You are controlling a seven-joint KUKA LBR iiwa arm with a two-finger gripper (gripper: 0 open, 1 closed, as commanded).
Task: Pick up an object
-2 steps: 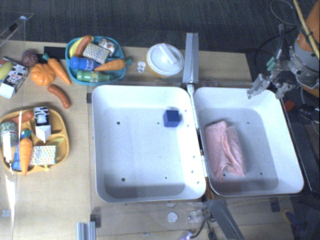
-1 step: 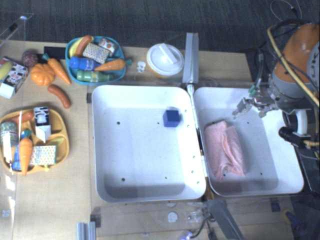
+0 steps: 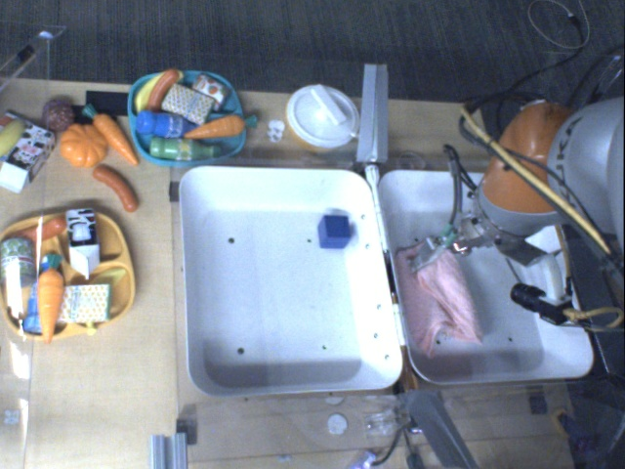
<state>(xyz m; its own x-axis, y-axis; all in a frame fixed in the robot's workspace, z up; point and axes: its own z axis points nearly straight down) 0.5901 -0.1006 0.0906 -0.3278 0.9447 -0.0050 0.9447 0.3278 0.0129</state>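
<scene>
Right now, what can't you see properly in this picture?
- Gripper in the camera view: its tips sit by the pink cloth, too small and cluttered to tell open from shut.
- Right bin: the arm covers its upper right part.
- Toy food in the yellow tray: labels too small to read.

Blue bowl (image 3: 146,145) of toy food top left; yellow plate (image 3: 122,262) left; white lidded container (image 3: 322,115) behind bins.
</scene>
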